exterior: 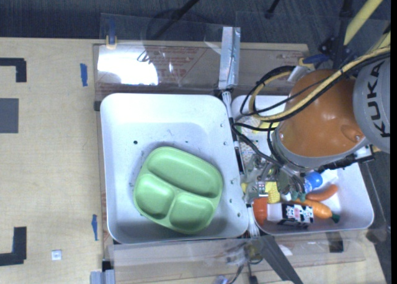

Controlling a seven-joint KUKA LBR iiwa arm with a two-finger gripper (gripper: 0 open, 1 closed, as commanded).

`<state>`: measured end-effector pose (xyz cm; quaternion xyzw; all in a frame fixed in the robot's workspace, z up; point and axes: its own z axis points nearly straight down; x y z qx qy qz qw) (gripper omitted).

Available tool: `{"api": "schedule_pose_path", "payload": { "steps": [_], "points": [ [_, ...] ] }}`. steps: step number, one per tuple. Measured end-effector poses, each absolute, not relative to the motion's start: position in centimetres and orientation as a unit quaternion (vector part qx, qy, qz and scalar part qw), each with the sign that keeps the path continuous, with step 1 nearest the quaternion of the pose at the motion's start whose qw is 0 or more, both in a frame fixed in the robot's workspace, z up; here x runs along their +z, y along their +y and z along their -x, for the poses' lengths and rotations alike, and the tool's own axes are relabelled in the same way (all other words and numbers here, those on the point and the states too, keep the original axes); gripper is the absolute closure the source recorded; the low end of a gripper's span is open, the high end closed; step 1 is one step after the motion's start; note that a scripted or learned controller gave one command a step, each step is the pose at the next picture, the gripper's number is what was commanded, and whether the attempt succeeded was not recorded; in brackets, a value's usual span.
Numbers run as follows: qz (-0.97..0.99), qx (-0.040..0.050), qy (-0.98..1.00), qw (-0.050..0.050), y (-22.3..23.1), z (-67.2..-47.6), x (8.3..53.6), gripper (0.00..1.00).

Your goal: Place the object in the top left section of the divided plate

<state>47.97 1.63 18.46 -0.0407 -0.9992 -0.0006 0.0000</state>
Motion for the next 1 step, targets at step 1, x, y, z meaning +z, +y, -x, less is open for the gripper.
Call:
{"api": "schedule_pose_path", "payload": {
  "steps": [1],
  "points": [
    [-0.146,-0.0005,-0.989,-0.003,-0.38,-48.1,29.34,1.0]
  ]
}}
